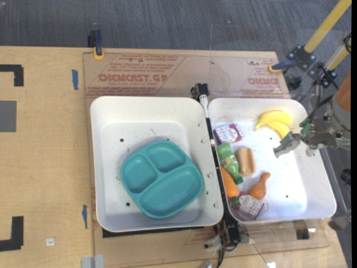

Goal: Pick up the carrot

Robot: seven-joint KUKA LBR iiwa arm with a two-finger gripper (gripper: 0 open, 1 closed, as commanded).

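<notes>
One carrot (228, 183), one banana bunch (275, 121), two pouches; pincer (288, 144) spread, unladen.

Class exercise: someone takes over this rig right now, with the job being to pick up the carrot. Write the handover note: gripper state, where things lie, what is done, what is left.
Gripper: over the right bin, near its right side, just below the banana; nothing shows between its fingers.
Carrot: lying in the right bin against its left wall, beside the green item and the hot dog, well apart from the gripper.
Left bin: holds the teal divided plate.
Done: nothing yet; carrot not picked up.
Left: move across to the carrot, grasp it, lift it.
</notes>
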